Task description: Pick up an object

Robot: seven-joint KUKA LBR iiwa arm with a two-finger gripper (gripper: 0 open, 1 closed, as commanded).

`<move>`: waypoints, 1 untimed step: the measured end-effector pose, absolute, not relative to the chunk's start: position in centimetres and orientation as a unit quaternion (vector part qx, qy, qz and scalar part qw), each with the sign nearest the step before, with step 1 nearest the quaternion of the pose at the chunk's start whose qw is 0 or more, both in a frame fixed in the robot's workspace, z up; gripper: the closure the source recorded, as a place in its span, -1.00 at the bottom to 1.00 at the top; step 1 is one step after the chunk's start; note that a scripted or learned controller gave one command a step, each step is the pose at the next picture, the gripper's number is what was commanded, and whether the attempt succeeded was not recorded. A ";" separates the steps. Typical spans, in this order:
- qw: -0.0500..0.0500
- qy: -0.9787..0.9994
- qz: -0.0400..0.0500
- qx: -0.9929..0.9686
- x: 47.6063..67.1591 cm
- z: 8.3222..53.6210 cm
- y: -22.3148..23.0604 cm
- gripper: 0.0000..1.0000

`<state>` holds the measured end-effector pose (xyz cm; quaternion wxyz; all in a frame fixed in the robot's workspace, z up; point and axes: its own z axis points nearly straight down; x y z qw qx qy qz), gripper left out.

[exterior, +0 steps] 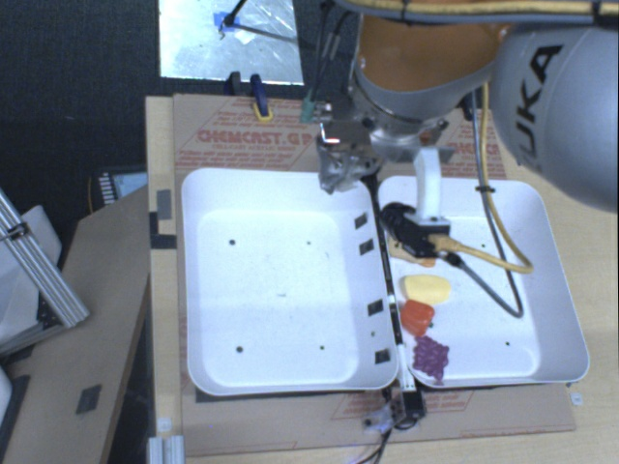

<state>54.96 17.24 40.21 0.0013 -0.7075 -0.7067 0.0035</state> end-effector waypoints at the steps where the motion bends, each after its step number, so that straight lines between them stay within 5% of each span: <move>1: -0.004 -0.708 -0.008 -0.706 54.4 54.3 16.5 1.00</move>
